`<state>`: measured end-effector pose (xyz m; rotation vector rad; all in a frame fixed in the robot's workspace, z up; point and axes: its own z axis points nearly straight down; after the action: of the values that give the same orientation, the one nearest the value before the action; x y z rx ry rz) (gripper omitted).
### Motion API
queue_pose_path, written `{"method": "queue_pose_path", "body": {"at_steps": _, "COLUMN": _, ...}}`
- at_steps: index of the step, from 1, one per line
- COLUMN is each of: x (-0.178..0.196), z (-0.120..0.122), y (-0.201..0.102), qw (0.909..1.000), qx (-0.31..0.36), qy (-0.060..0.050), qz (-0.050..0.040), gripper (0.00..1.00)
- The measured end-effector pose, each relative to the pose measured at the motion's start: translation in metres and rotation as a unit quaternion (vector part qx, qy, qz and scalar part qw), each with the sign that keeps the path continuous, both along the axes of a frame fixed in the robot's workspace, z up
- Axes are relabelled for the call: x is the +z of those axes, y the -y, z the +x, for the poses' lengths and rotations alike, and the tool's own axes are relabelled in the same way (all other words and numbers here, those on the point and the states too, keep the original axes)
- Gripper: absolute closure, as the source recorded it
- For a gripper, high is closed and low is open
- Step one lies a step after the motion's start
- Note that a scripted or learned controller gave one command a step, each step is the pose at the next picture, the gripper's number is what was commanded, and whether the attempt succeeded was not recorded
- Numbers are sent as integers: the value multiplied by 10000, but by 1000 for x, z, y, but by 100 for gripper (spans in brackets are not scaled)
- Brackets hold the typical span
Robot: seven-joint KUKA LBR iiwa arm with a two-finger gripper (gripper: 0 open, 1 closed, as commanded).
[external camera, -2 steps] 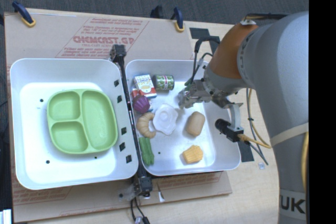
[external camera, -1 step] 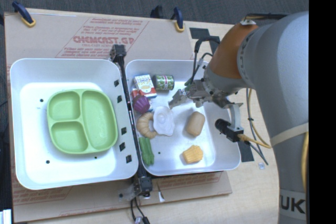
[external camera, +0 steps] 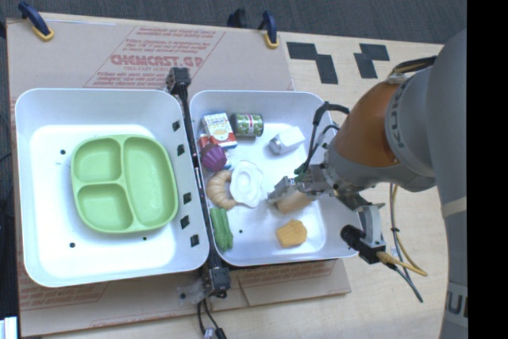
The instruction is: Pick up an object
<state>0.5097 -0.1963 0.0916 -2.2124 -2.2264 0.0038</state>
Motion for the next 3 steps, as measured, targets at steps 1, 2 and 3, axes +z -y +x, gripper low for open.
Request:
{"method": "queue_pose_path", "body": {"at_steps": 1, "x": 10, "z": 1, "y": -1, "qw": 10000, "qx": 29, "qy": 0, "qz": 1, "gripper": 100}}
{"method": "queue_pose_path", "body": {"at_steps": 2, "x": 124, "z": -28, "y": -65, "qw": 10000, "qx": 1, "qy": 22, "qz": 0, "gripper": 100}}
{"method": "queue_pose_path", "body": {"at_steps": 3, "x": 134, "z": -27, "y": -65, "qw": 10000, "qx": 24, "qy": 31, "qz": -2, "gripper": 100}}
